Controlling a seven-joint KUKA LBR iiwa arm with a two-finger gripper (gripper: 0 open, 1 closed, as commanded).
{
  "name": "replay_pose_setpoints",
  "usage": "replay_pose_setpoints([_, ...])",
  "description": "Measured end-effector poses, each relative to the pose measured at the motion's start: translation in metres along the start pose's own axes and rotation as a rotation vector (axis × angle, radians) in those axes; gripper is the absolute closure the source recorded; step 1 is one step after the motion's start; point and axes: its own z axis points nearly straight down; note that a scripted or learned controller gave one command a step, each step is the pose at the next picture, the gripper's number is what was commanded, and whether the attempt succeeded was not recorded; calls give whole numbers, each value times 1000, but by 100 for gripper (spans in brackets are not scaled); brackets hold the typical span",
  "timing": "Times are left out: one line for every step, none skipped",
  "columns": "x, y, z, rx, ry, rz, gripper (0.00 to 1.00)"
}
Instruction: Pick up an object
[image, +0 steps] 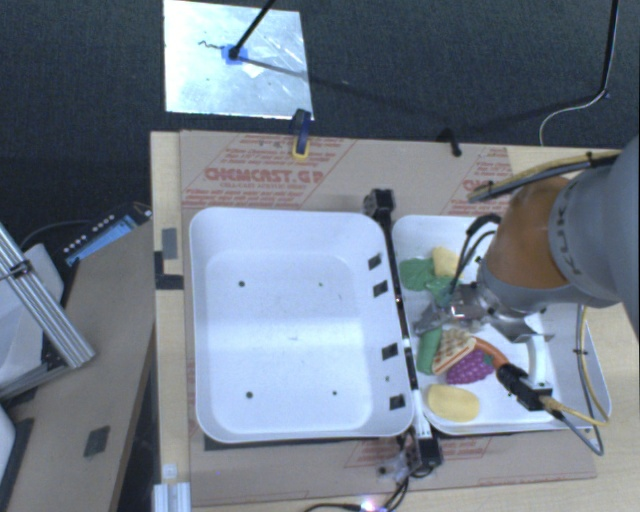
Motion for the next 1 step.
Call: replay_pose_setpoints([-24, -45, -3, 4, 0, 7, 0])
